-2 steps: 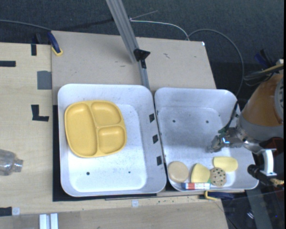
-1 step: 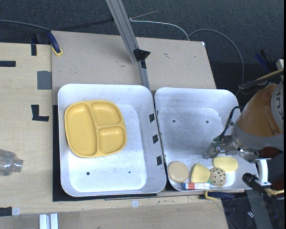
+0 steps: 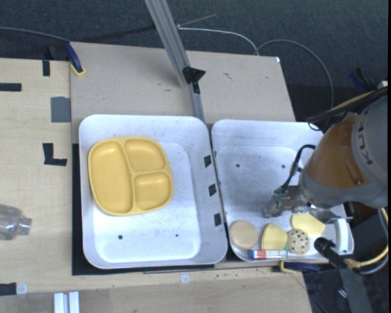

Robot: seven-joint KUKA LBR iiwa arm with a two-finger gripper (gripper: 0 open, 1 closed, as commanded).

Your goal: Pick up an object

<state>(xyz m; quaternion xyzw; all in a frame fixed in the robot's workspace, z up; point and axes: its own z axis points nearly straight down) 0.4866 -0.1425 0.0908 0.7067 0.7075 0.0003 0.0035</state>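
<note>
The right bin (image 3: 254, 152) holds several small pale objects along its near edge: a tan round piece (image 3: 243, 234), a yellow rounded piece (image 3: 273, 237), a speckled cookie-like disc (image 3: 299, 242), a pale yellow piece (image 3: 307, 224) and a thin red-and-white stick (image 3: 268, 255). My gripper (image 3: 276, 205) hangs low over the right bin's floor, just above and behind these objects, at the end of the grey arm with its orange band (image 3: 335, 155). I see nothing between its fingers.
The left bin (image 3: 143, 240) holds a yellow three-compartment tray (image 3: 130, 175). A metal rail (image 3: 173, 38) slants down to the gap between the bins. A clear plastic bottle (image 3: 5, 222) lies on the bench at far left. Cables run behind the right bin.
</note>
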